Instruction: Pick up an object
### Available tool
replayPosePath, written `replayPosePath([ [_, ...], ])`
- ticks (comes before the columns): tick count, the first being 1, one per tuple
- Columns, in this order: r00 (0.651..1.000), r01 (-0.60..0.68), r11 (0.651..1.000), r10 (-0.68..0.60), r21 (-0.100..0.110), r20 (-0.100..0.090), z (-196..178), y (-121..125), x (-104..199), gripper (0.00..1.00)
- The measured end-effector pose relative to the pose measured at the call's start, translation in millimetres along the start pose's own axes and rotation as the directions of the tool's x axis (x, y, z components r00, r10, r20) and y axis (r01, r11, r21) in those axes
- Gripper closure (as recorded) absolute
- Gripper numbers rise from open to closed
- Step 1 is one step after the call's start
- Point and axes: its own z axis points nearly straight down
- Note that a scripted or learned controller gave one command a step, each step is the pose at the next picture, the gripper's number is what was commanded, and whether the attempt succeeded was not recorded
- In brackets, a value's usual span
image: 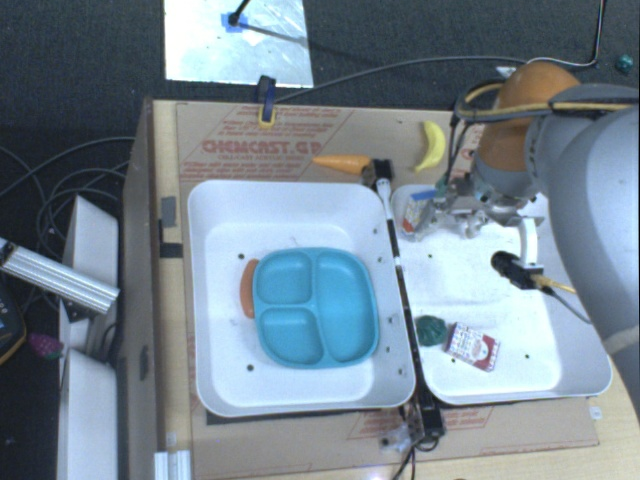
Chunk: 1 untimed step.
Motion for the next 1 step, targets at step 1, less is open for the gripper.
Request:
replayPosePath([
  [1,1.000,-0.003,1.000,0.003,0.000,0.006,0.4,-0.7,4.4,0.00],
])
